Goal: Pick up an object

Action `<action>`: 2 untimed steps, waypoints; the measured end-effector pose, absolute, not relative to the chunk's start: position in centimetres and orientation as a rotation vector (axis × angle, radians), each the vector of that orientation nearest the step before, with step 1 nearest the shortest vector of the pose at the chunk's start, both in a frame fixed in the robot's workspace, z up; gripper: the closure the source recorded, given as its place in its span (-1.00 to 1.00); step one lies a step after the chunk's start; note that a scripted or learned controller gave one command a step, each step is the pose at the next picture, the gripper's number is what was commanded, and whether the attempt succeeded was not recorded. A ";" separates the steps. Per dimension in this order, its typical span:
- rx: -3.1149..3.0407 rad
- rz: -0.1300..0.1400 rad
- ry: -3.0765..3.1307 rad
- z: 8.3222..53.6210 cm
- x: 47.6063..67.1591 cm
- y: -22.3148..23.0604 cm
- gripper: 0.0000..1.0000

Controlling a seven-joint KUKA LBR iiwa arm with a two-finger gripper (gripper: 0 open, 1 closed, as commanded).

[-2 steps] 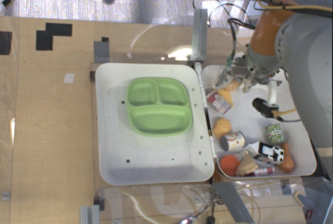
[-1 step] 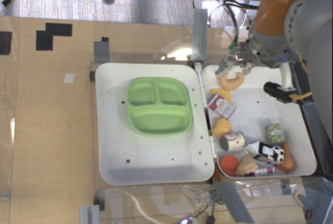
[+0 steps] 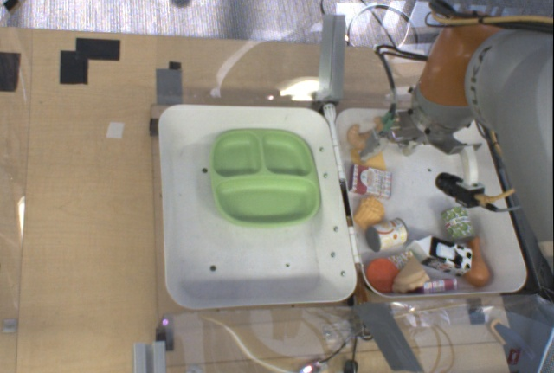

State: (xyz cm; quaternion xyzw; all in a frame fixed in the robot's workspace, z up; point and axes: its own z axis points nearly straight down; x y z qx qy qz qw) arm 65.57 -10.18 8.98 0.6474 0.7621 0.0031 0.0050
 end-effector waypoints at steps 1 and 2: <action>2.020 0.019 2.387 10.3 65.8 -10.0 1.00; 1.706 0.006 2.632 18.7 58.1 -8.0 1.00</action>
